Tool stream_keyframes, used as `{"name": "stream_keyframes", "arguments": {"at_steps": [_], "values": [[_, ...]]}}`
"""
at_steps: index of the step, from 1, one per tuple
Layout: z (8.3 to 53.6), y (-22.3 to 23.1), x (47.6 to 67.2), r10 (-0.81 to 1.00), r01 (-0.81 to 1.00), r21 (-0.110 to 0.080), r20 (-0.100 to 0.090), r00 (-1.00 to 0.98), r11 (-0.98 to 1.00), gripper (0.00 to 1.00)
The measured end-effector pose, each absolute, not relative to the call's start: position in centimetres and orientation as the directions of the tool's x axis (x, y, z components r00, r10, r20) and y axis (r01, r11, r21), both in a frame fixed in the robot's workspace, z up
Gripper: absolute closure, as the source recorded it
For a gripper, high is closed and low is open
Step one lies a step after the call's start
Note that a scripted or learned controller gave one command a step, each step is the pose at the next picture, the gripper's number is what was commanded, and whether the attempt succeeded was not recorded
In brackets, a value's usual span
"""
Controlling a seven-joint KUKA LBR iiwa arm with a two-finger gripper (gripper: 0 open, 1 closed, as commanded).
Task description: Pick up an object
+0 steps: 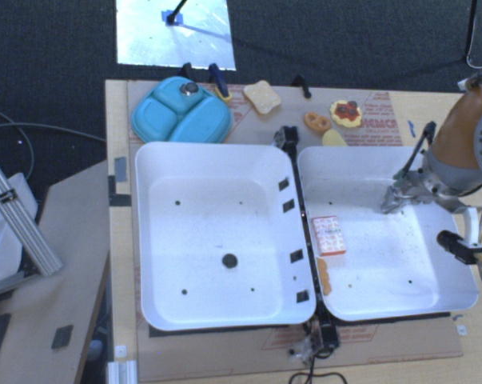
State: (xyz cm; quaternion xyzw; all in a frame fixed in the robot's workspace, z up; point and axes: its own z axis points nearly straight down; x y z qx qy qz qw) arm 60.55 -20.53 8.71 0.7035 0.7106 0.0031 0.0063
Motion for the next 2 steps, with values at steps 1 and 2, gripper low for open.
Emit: {"name": "stream_keyframes", "arguments": {"at_steps": [1, 2], "values": [[8.6, -13.2, 67.3, 1.0, 1.0, 0.01, 0.001, -0.013, 0.013, 1.0], [9.6, -8.1, 59.8, 1.0, 1.0, -0.003, 0.004, -0.005, 0.005, 1.0]]}}
